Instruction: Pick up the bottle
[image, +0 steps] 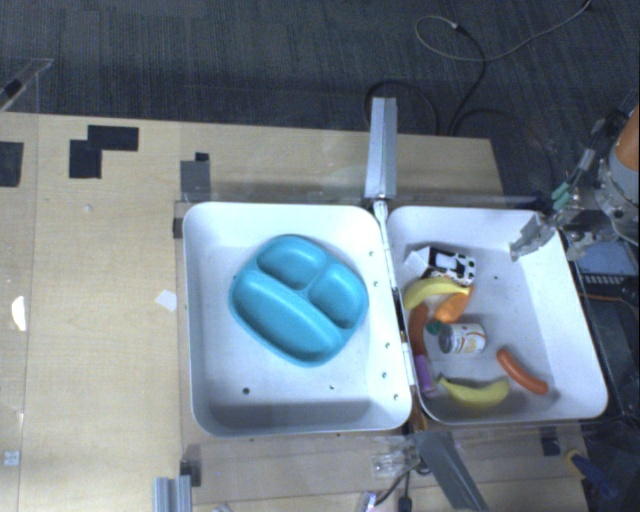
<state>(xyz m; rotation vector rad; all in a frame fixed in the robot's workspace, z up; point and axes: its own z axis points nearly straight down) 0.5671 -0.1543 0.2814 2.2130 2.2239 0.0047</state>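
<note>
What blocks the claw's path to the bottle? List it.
Nothing visible lies between them. The claw hangs over the right bin's far right corner. The bottle lies on its side mid-bin, but a carrot and banana crowd its far side.

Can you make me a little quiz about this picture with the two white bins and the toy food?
1. True or false: the blue plate lies in the right bin.
2. Which thing lies closest to the bottle? A) the sausage B) the carrot C) the blue plate
3. Fill in: the tool hangs over the right bin's ____ right corner, apart from the bottle.

Key:
1. False. It lies in the left bin.
2. B. The carrot lies just above the bottle in the picture, near the banana.
3. Upper, the far corner from the bottle.
</note>
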